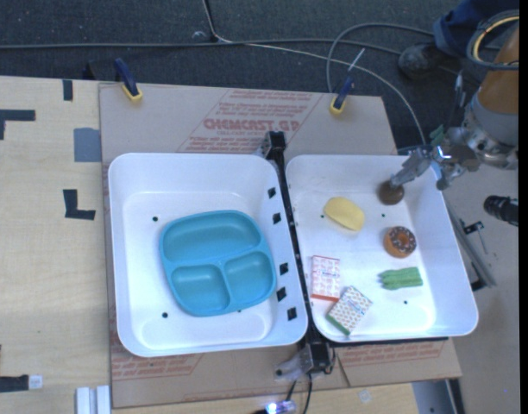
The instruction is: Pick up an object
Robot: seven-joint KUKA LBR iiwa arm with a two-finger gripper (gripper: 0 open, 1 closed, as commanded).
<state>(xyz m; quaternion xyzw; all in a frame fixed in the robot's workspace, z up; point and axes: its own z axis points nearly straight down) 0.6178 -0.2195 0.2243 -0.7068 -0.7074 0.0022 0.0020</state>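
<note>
Reaching in from the right, the tool [392,191] hangs over the right bin's [445,317] far corner.

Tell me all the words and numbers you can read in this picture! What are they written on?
"CHEMCAST GP" in red letters, on the brown board under the two white bins.
More red print around it on the board: too small to read.
Red-and-white packet in the right bin: has print, too blurred to read.
Patterned packet beside it: too blurred to read.
</note>
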